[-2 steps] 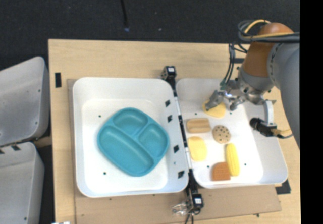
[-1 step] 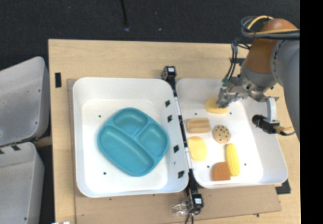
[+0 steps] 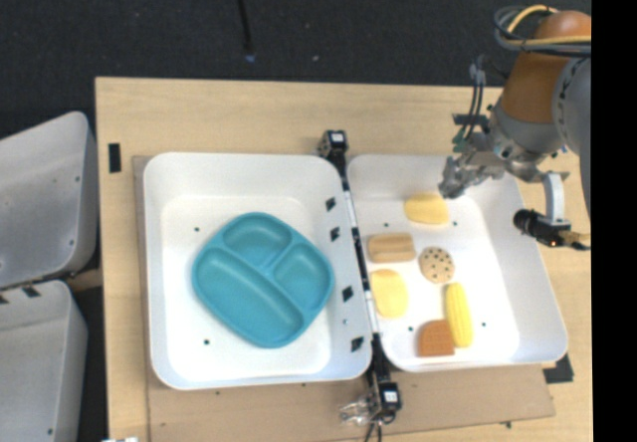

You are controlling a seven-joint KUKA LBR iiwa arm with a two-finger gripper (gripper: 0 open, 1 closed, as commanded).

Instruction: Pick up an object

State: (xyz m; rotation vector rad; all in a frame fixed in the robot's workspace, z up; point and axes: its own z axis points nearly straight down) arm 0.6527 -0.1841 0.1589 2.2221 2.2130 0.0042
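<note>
The pincer [image 3: 455, 181] hangs over the right bin [image 3: 518, 316]; whether it is spread I cannot tell. Just below-left of it lies a yellow food piece [image 3: 427, 209], with a cookie [image 3: 436, 264] farther below.

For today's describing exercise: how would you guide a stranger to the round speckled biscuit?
Start at the right-hand white bin, the one full of toy food. Look near its middle, between the tan block and the corn cob. The biscuit is the only round piece, pale with dark spots.
</note>
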